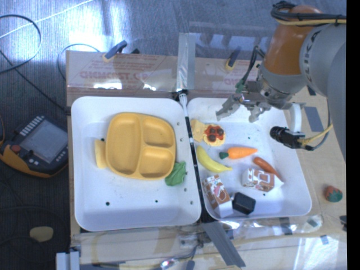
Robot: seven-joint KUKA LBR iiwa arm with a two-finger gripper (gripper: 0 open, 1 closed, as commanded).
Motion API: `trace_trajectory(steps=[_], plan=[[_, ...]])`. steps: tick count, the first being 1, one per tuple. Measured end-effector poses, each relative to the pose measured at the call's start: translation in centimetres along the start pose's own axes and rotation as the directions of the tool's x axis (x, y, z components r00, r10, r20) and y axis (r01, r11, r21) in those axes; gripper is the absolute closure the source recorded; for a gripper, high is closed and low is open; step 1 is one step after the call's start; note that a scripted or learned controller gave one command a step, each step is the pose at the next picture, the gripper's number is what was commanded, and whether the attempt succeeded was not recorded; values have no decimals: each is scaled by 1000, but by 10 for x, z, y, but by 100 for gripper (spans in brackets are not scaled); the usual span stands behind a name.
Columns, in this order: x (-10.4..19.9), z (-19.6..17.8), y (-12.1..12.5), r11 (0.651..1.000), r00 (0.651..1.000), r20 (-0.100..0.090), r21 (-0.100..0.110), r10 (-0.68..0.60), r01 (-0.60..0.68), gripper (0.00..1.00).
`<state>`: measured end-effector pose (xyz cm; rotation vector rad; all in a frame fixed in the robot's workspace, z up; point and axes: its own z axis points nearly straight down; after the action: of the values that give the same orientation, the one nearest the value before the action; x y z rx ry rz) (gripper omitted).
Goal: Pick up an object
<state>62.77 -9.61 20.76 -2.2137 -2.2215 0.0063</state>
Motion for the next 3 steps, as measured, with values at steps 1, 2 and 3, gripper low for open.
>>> trace_trajectory(steps=[1, 2, 3], plan=[[-20, 111, -12, 998, 998, -1, -2, 64, -64, 0], [-29, 119, -1, 997, 997, 5, -12, -82, 82, 0], [-28, 112, 0, 997, 997, 2, -11, -82, 82, 100]])
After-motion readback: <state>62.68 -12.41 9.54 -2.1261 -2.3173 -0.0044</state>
